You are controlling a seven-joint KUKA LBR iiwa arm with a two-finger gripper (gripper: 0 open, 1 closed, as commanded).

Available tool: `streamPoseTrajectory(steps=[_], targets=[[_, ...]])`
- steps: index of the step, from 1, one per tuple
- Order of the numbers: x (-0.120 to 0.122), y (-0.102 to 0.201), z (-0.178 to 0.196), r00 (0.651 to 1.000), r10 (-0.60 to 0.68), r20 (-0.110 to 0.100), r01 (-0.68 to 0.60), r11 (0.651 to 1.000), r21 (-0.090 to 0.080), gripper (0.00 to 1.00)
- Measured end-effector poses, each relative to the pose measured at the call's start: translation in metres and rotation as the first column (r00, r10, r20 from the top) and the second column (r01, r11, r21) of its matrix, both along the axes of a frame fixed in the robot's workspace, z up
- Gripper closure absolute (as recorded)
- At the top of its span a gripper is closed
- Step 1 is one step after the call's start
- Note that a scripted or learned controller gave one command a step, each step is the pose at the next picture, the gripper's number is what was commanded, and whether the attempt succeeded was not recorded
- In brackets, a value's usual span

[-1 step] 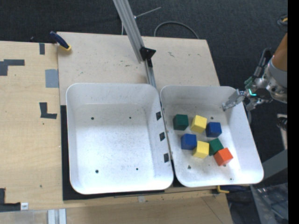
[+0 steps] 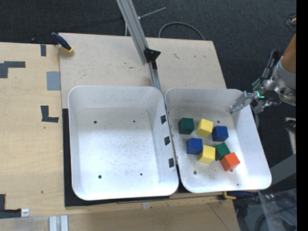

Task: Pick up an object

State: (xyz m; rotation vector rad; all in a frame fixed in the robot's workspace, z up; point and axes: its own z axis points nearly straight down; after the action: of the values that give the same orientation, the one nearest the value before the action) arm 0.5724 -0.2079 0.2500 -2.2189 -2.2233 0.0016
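Two shallow white plastic bins w/ rounded corners sit side by side on a pale wood surface (image 2: 115, 61), scuffed and speckled, w/ grey tape patches toward the left. The left bin (image 2: 79, 143) has a matte floor dusted w/ dark specks and a few small holes. The right bin (image 2: 255, 148) holds seven small hard-edged cubes, loosely clustered near its centre: green cube (image 2: 186, 125) at upper left, yellow cube (image 2: 205, 127) just beside it, blue cube (image 2: 220, 133) right of that; lower down a second blue cube (image 2: 194, 145), a second yellow cube (image 2: 208, 153), a darker green cube (image 2: 222, 150) and an orange cube (image 2: 230, 161) at lower right, touching or nearly touching the green one. The gripper (image 2: 239, 103) hangs at the right bin's upper-right rim, a thin metallic piece slanting down-left over the wall, well apart from the cubes; nothing seen between the jaws, and can't tell whether they're wide or narrow. The grey arm enters from the right. A ribbed aluminium rail (image 2: 132, 20) runs diagonally from the top to a black bracket (image 2: 152, 55) above the gap between bins. A blue-and-yellow clamp (image 2: 62, 41) lies at the surface's upper-left corner.
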Motion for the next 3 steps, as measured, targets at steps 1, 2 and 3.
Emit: streamPoseTrajectory(steps=[1, 2, 3], targets=[[0.009, 0.004, -0.051, 1.000, 0.000, -0.004, 0.000, 1.000, 0.001, 0.00], [0.013, 0.009, -0.114, 1.000, 0.001, -0.007, -0.001, 1.000, 0.002, 0.00], [0.020, 0.008, -0.133, 1.000, -0.001, 0.021, 0.001, 1.000, -0.006, 0.00]])
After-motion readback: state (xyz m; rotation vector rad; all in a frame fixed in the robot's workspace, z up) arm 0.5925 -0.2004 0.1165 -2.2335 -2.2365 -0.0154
